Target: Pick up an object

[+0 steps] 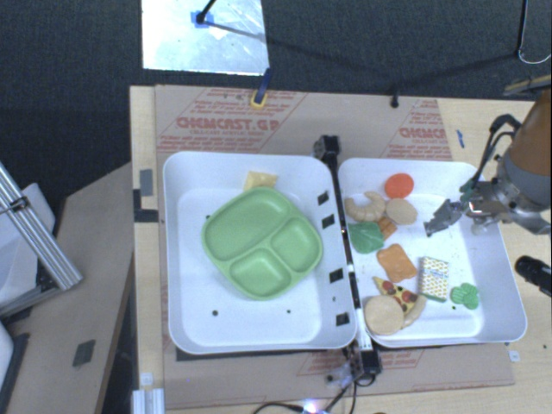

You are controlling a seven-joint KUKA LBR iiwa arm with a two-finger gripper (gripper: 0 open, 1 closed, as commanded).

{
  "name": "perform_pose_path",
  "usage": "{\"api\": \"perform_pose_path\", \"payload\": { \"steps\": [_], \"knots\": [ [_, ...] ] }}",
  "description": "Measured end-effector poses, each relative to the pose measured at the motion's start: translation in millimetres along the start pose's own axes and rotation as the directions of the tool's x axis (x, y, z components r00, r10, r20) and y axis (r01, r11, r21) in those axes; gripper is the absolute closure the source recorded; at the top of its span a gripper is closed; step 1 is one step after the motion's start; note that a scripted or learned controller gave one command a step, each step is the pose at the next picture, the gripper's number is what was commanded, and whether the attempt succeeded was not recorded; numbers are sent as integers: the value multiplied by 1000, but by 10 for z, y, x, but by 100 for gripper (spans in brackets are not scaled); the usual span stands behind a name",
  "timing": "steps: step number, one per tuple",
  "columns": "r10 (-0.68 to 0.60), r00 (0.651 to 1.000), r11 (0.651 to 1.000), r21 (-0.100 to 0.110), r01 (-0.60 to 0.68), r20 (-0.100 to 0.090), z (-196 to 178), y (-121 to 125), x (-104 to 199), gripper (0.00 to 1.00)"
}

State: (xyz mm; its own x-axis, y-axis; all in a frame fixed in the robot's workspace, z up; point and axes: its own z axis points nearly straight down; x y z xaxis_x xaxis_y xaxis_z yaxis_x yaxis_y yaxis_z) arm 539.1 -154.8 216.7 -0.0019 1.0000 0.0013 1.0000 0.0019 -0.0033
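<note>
A light wooden bench (147, 257) stands on a dark blue-grey carpet floor (69, 76). A flat sheet of brown cardboard with red letters (224, 115) lies on the bench, and two shallow white plastic bins sit on it side by side. The left white bin (185, 309) holds a green plastic plate with three sections (261, 242), and a small yellow piece (260, 180) peeks out just behind the plate. A shiny silver square sheet (204, 24) lies on the floor behind the bench.

The right white bin (496, 304) holds many small toy foods. The grey two-finger gripper (437, 221) hangs over the middle of this bin, tips pointing left. Its fingers are a little apart, with nothing between them. The round tan cookie (400, 211) lies near the tips, to their left. The round orange-red disc (398, 185) lies behind the cookie. The orange square cracker (397, 262) lies in front of the tips, and the small speckled card (434, 276) lies just beside the cracker.
</note>
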Motion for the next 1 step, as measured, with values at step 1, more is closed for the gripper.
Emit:
{"api": "perform_pose_path", "payload": {
  "steps": [1],
  "knots": [
    [1, 1000, 1000, 0, -1, 0, 608, 52, 47, 0]
  ]
}}
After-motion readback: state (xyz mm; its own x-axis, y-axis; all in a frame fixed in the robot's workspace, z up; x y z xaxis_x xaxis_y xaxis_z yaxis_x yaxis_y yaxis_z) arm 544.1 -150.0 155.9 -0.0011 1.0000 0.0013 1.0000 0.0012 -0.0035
